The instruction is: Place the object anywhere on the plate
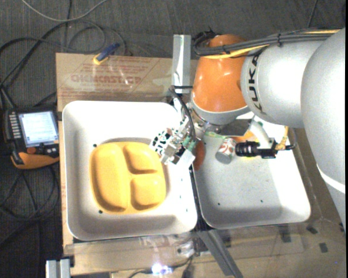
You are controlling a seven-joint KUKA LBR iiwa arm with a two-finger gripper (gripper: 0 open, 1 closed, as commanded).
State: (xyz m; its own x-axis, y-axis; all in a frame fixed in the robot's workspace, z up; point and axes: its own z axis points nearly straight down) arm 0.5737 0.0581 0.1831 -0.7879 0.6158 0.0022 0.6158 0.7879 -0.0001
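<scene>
The yellow sectioned plate [129, 177] lies in the left bin [75, 213], toward 7 o'clock. The tool [175, 145] hovers at its 2 o'clock rim; whether it is clenched or released I cannot tell, and I cannot make out the object. Best shift further over the plate before letting go. The arm [290, 68] fills 2 o'clock.

The yellow plate [129, 182] looks like smooth, shiny plastic. The 2 white bins [75, 155] [261, 204] look smooth and a bit glossy too. The arm [290, 80] has shiny grey and orange shells.
</scene>
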